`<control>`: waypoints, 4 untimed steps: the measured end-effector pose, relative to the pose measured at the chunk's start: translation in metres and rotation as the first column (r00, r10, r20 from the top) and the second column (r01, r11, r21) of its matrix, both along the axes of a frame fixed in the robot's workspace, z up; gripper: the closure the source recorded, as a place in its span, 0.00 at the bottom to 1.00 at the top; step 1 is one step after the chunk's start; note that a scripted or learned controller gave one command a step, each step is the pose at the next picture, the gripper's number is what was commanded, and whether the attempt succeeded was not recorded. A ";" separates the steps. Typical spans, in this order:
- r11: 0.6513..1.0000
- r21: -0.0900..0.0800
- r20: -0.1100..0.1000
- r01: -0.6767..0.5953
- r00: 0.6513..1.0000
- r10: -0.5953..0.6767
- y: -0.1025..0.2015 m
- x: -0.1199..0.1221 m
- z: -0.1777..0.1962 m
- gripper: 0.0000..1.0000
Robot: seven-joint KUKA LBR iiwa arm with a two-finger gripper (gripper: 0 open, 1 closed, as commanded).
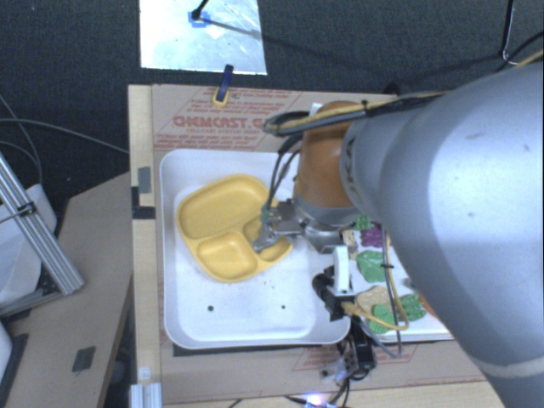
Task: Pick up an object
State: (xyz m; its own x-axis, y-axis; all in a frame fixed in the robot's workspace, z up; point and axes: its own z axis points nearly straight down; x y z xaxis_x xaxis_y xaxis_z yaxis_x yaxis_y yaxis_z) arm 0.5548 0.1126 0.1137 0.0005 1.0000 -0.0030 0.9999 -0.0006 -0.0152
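A yellow divided plate (217, 219) lies in the upper left part of the left white bin (246, 304). My gripper (268, 230) is low over the plate's right rim, at its small right compartment, reaching in from under the orange-banded wrist (323, 168). I cannot make out anything held in it. The grey arm covers most of the right bin, where a green piece (371, 266), a purple piece (371, 238) and another green piece (412, 306) show beside the wrist.
Both bins rest on lettered cardboard (212, 121). A small blue and yellow tool (223, 85) lies at its far edge, below a shiny sheet (202, 24). A metal frame (34, 228) stands to the left. Cables (382, 313) hang along the wrist near the bins' divider.
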 end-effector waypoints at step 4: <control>1.000 0.004 0.014 -0.001 1.000 0.001 0.049 -0.058 0.019 1.00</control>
State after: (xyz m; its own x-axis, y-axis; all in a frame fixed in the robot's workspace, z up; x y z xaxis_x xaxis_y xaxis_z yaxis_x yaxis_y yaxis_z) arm 0.4966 0.1616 0.1332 -0.0001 1.0000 0.0015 1.0000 0.0001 -0.0010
